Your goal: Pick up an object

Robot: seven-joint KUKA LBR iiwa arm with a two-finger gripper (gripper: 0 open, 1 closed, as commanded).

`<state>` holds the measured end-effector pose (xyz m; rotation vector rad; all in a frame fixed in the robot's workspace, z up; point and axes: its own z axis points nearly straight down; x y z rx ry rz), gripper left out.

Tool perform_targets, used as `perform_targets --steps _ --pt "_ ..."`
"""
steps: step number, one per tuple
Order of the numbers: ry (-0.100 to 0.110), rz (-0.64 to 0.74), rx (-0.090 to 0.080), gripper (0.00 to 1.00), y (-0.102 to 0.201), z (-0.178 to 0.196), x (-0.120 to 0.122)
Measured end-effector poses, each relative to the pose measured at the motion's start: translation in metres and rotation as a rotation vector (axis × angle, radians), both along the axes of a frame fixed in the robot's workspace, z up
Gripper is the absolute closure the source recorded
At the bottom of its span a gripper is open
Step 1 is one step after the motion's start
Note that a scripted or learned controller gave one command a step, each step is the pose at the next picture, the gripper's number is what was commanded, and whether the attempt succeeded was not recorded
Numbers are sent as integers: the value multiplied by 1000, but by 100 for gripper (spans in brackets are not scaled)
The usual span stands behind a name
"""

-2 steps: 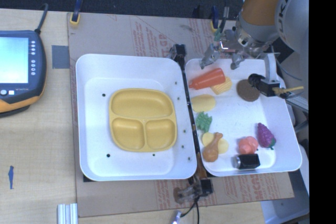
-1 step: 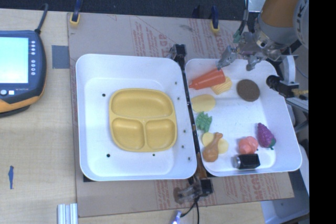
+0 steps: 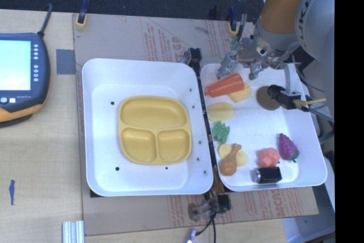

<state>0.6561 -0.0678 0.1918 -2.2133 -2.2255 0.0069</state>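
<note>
My gripper (image 3: 240,70) hangs over the far end of the right bin (image 3: 310,139), its fingers spread open with nothing between them. Just below and to the left of the fingertips lies an orange carrot (image 3: 224,85), with a yellow corn piece (image 3: 242,93) against its right end. The same bin holds a pale yellow lump (image 3: 220,111), a green sprig (image 3: 220,132), a tan drumstick (image 3: 230,159), a red-orange round fruit (image 3: 268,156), a purple fruit (image 3: 288,147), a black can (image 3: 267,174) and a brown disc (image 3: 264,98).
The left bin (image 3: 96,122) holds a yellow divided plate (image 3: 154,128). A handheld pendant with a screen (image 3: 20,74) lies on the bench at far left. The arm's grey and orange body (image 3: 296,3) rises at the upper right.
</note>
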Motion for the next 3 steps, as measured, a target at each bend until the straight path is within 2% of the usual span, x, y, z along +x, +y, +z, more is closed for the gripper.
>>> perform_targets --steps 1,2,3 --pt "1 0 0 0 9 0 0" --pt "-1 -2 0 0 -2 0 0" --pt "1 0 0 0 7 0 0"
